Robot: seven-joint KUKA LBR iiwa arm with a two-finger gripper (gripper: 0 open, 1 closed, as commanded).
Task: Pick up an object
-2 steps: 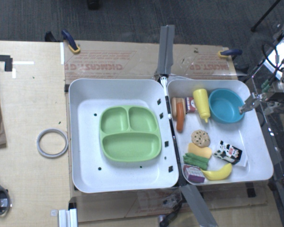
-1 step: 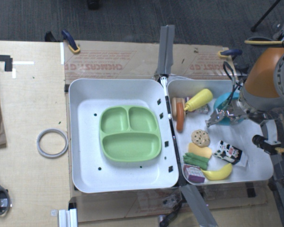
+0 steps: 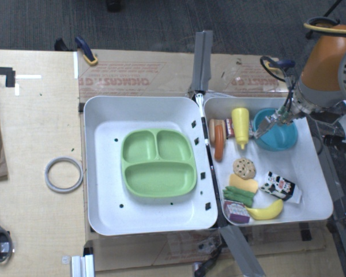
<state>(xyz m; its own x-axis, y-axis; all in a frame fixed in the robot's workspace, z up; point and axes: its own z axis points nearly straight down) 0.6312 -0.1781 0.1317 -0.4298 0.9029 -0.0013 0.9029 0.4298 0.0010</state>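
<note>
From my remote seat I see the claw (image 3: 269, 123) low in the right-hand shallow white plastic bin (image 3: 317, 172), at the near rim of the round blue plastic bowl (image 3: 278, 134). Whether it is apart or together I cannot tell; the tip is too small and blurred against the bowl. The grey arm with its orange band (image 3: 328, 62) slants down to it from the upper right.

Just left of the claw stands the yellow plastic mustard bottle (image 3: 240, 126), and beside that a toy hot dog with a red sausage (image 3: 218, 140) along the bin's left wall. Lower in the same bin lie a round speckled cookie (image 3: 243, 167), a yellow cheese slice (image 3: 244, 183), green toy bean pods (image 3: 240, 194), a yellow banana (image 3: 266, 211), a purple-and-white packet (image 3: 237, 212) and a black-and-white cow-patterned carton (image 3: 278, 185).

The left white bin (image 3: 98, 154) holds a light green divided plate (image 3: 159, 163). Out on the bench to its left rests a grey ring (image 3: 63, 173).
</note>
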